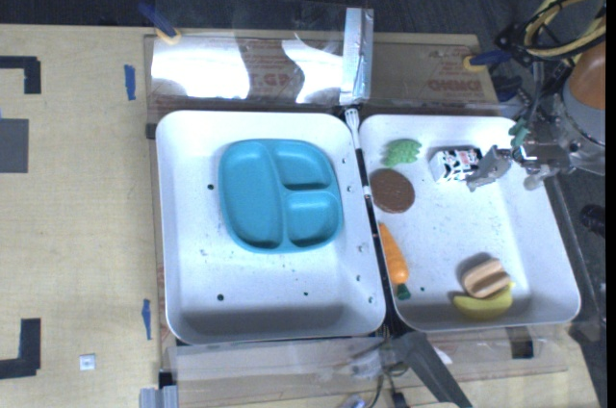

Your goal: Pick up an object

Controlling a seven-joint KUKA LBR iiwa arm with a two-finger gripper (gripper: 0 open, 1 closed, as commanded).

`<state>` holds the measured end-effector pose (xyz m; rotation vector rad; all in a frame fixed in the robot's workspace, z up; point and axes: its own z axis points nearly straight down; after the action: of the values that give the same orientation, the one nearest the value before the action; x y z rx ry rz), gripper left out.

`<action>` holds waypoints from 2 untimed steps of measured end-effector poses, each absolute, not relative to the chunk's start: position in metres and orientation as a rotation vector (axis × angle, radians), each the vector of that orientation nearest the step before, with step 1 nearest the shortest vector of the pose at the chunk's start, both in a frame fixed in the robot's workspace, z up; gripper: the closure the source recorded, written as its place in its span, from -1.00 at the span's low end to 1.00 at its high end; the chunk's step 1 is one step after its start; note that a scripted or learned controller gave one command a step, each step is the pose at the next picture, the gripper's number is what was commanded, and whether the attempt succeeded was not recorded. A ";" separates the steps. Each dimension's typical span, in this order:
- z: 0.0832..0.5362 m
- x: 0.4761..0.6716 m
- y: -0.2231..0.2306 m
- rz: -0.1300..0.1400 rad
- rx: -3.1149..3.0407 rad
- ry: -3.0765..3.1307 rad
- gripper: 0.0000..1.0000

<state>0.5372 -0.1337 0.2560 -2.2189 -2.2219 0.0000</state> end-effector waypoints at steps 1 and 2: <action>0.187 0.632 -0.135 0.007 -2.291 -2.141 -1.00; 0.160 0.614 -0.120 0.003 -2.424 -1.990 -1.00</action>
<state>0.6137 -0.1202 0.1598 -2.4240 -1.9904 0.0031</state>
